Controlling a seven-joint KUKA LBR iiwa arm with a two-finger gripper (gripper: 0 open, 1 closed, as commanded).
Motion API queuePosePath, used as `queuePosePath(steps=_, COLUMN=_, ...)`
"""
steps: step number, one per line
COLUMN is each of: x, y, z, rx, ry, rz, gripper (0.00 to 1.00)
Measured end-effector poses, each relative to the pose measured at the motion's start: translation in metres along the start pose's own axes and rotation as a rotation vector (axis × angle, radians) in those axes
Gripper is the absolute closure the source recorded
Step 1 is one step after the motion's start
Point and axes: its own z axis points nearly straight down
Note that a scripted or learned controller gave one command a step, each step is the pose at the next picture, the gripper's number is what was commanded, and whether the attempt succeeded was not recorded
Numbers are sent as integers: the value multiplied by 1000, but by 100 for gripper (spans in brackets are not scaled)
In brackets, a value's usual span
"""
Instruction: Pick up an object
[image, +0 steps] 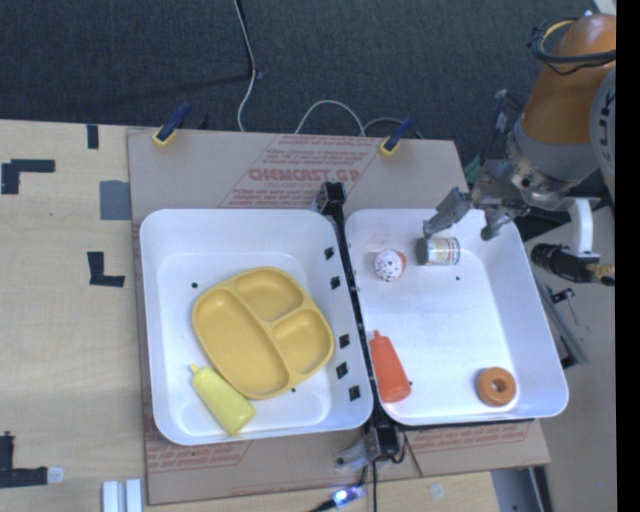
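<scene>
Hovering: gripper (468, 218) over the far rim of the right bin (530, 300), two dark fingers (444, 213) spread wide apart, nothing between them.
Nearest item: small jar (438, 250), just below the spread fingers, on the bin floor, apart from both fingertips.
Jar axis: lying on its side, long axis across the view, metallic end toward the speckled ball.
Jar look: short cylinder, pale body with a yellowish label band; print too small to read.
Beside the jar: white ball (389, 265) with dark speckles and an orange patch, on the side away from the arm.
Nearer the camera than the gripper: orange bottle (389, 368), lying along the divider, narrow cap pointing toward the far edge; brown ring doughnut (495, 386), flat in the near corner on the arm's side.
Across the divider from the gripper: left bin (160, 300), with a yellow three-compartment tray (262, 331) and a yellow squeeze bottle (221, 397) lying aslant against the tray's near edge.
Writing: red letters on the cardboard sheet (290, 175) beyond the bins, roughly "CHEMCAST"; smaller lines unreadable.
Clamps: two blue-and-yellow clamps (171, 126) on the sheet's far edge.
</scene>
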Motion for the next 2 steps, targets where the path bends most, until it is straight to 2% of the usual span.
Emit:
queuePosePath(steps=1, x=0, y=2, z=-6, rx=-11, ry=-1, rz=-3, gripper=0)
queuePosePath(steps=2, x=-7, y=5, z=54, rx=-7, ry=-2, rz=-1, gripper=0)
